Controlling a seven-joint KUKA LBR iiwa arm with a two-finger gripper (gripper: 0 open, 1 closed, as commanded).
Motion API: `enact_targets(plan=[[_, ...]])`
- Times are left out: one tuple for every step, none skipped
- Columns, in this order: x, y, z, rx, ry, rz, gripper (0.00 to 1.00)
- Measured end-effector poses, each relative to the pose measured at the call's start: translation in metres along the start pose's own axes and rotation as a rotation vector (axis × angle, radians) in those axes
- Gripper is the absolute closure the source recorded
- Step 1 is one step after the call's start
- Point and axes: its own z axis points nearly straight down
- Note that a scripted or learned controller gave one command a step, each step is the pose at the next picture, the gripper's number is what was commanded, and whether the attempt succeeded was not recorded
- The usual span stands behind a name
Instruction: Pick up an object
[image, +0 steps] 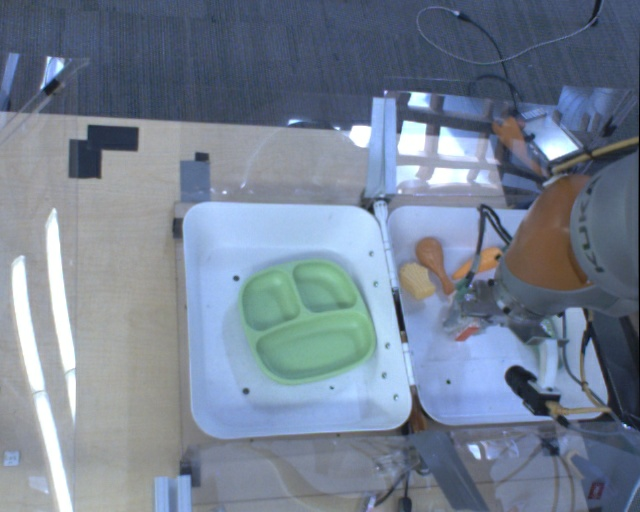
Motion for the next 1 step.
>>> enact_targets(plan=[[0.0379,0.0947,-0.0828,0.016,0.0,-0.195,1.0]])
